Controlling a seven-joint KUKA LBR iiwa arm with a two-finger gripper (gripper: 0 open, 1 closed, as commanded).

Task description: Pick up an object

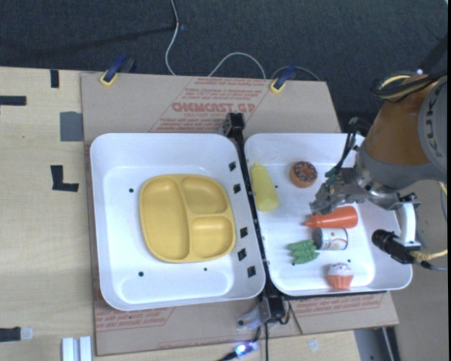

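**Gripper low over the carrot, grasp not yet confirmed**

Bench of pale wood under a cardboard sheet (210, 107), dark carpet beyond. Two shallow white bins sit side by side on the cardboard; the arm works over the right bin (282, 273).

Likeliest target: the toy carrot (334, 218), orange with a red tip, lying flat just below the gripper (329, 195) and touching or nearly touching it. The dark gripper head is pointed down and toward the bin divider. Whether it is spread or closed I cannot tell; nothing is visibly held.

Step in hand, as I judge it: the final approach or the close on the carrot. The next move calls for the tool to settle squarely across the carrot's narrow width, close, then lift straight up. Risk: the carrot is round and may roll toward the can (334, 239), which lies directly under it, touching.

Outward from the tool: a round brown cookie (303, 173) just above and to the side; a yellow block (264, 187) further toward the divider; a green leafy piece (304, 251) below; a cupcake (340, 275) lower again, near the bin's front wall.

The left bin (109, 201) holds a yellow divided plate (186, 218), well apart from the tool.

Arm pose: grey body with orange band (395, 130) reaches in over the right bin's far corner, wrist bent down.
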